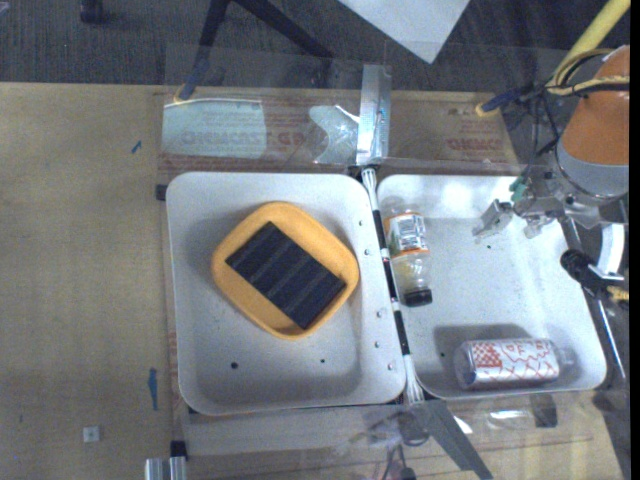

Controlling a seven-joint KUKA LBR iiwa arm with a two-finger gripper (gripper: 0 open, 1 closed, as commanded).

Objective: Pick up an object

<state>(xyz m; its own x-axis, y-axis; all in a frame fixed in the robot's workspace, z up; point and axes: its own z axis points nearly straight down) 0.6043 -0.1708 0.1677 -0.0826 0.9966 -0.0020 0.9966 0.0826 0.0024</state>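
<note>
Nearest the camera, a can (508,361) with a red-and-white pattern lies on its side in the right bin (590,368), below the gripper (508,216) and well apart from it; its long axis runs left to right, silver end to the left. Gripper position: upper part of the right bin, on the grey arm (600,158) with the orange band that reaches in from the right. Two metal fingers are visible, spread apart with a gap between them, and nothing sits in that gap. A small bottle (409,257) lies to the gripper's left and slightly lower, against the bin's left wall; its long axis runs up and down the view, dark cap at the lower end, pale label near the upper end, amber contents between. Judgement: the bottle is the nearer candidate, the can the farther. A yellow tray with a dark ribbed top (286,281) rests in the left bin (200,368), far to the gripper's left across the divide. Judgement: no grasp has begun. Both cylinders could roll if nudged, so the fingers would best close across the short axis.
</note>
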